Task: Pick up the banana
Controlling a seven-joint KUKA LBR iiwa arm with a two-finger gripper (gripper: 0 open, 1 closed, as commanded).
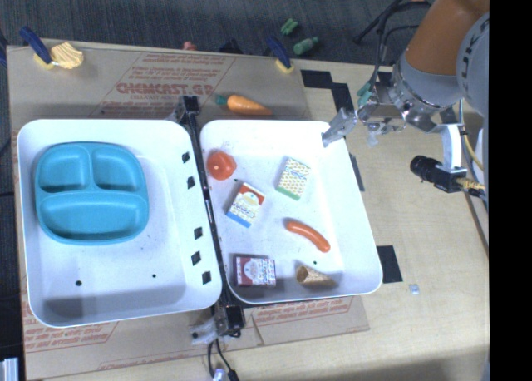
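- Gripper [339, 128] position: it hangs over the 1 o'clock corner of the right bin [353, 205], just above the rim. The arm enters from 3 o'clock.
- Gripper state: you cannot tell from this view how far it is open. The tip is small and foreshortened. No object shows at it.
- Banana [66, 56], tentative ID: the only yellow piece in view is a small lump on the cardboard sheet [166, 80]. It lies outside both bins, past the 11 o'clock corner of the left bin [25, 230] and just beside a blue clamp [36, 45]. Treat this as a judgement, since the shape is too small to confirm.
- Key relation: from the gripper, that yellow piece lies between 9 and 10 o'clock, nearer 9. It is well apart, with the whole left bin and its blue tray [91, 192] between them.
- Long axis: it looks roughly 9-to-3, but it is too small for you to rely on.
- Not the target: the orange sausage [307, 235] lies at 6 o'clock from the gripper. The carrot [245, 105] lies at 9 o'clock, outside the bins.
- Judgement: the approach has not started. The reach would be long, so check that it is within range.
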